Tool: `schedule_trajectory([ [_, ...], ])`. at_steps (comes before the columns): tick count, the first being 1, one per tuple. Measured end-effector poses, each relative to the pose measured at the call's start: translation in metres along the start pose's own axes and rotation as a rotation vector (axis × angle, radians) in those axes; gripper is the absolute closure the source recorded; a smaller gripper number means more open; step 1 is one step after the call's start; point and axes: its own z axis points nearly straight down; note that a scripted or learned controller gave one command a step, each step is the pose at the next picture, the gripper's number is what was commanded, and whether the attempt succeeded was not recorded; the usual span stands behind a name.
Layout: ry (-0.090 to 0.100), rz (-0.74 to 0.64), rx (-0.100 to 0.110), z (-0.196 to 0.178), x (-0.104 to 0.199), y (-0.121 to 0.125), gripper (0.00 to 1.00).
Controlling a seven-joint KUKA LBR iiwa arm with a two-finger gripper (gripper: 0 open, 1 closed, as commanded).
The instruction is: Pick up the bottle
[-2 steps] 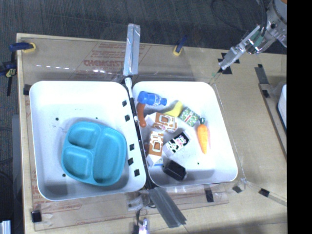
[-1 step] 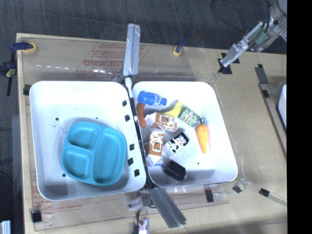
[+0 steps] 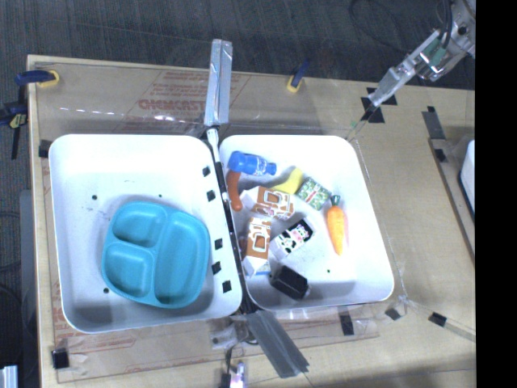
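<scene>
Blue plastic bottle with a white body [image 3: 251,165] lies on its side at right bin's [image 3: 367,188] far-left corner, untouched, while gripper [image 3: 376,99] hangs beyond the far-right rim, jaws' state unclear.

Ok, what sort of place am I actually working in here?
Most likely a robot lab's bin-picking bench, not a home or kitchen. Two white bins sit side by side on a taped board; toy-like items such as a blue bottle and a carrot fill one, and the pincer hangs above.
</scene>
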Motion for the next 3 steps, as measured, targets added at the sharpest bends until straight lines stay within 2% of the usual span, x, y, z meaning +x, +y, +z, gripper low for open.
schedule_trajectory([
  [1, 0.007, 0.209, 0.008, 0.034, -0.014, 0.004, 1.00],
  [3, 0.005, 0.197, 0.009, 0.013, -0.013, 0.007, 1.00],
])
